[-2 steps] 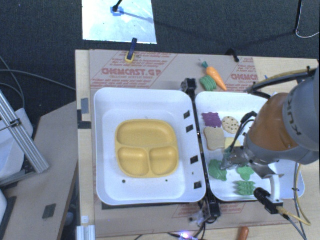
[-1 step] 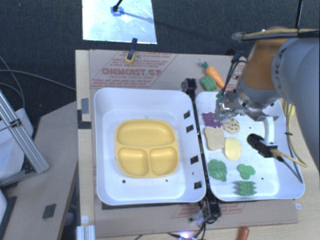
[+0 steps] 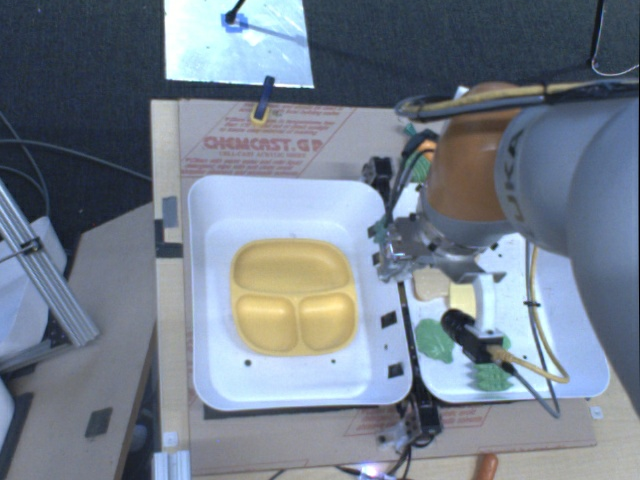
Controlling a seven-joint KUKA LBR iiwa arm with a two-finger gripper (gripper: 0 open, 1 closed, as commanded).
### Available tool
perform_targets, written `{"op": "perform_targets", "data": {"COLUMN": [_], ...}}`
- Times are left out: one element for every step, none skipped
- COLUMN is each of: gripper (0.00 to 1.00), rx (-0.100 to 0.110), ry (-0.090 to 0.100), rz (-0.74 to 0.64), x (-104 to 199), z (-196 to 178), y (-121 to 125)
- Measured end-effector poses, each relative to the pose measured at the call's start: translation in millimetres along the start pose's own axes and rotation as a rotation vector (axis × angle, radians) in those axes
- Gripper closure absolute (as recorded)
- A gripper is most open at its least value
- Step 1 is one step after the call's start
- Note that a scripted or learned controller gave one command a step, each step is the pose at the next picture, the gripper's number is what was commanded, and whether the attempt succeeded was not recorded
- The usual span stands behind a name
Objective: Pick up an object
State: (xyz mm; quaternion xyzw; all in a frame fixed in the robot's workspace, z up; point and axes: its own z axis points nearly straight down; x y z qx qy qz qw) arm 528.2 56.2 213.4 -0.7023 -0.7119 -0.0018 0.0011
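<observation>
My grey arm (image 3: 570,168) with its orange band crosses the upper right of the frame and covers most of the right shallow white bin (image 3: 585,378). My gripper (image 3: 452,266) hangs over that bin's left side, close to the wall shared with the left shallow white bin (image 3: 215,368). Its lower end is lost under the wrist, so I cannot tell whether it is open or closed. The left bin holds a yellow three-compartment plastic plate (image 3: 293,296). Just below my gripper lie what may be a tan flat piece (image 3: 428,286) and a pale yellow block (image 3: 462,298), both partly covered. Lower down sit a green crinkled lump (image 3: 434,338) and a smaller green lump (image 3: 490,376).
</observation>
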Motion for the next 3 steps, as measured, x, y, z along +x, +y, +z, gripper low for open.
{"op": "perform_targets", "data": {"gripper": [1.0, 1.0, 1.0], "rx": [0.003, 0.007, -0.007], "ry": [-0.003, -0.004, -0.012], "rz": [0.007, 0.007, 0.02], "x": [30.2, 58.6, 146.5], "z": [30.6, 111.1, 123.0], "y": [-24.2, -26.7, 37.8]}}
